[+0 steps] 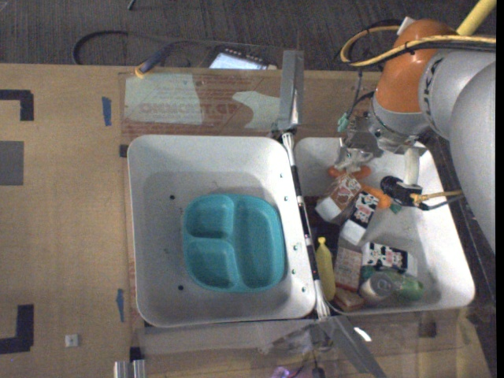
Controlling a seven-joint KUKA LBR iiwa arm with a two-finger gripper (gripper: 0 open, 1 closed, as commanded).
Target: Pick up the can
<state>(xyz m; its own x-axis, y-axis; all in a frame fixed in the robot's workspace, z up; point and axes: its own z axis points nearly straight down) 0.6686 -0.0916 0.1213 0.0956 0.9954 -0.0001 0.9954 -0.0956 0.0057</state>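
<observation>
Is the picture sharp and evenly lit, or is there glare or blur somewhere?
Camera view: soft overall, small labels unreadable; bright glare on the right bin floor; the gripper area is blurred; a faint shadow rings the teal tray; the can looks fuzzy.

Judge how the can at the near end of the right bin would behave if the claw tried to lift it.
The can looks rigid, with a rounded metal body, so it may slip or roll between fingers. It lies tilted among cartons, beside a yellow bottle, so neighbours would probably shift. Weight is unclear.
</observation>
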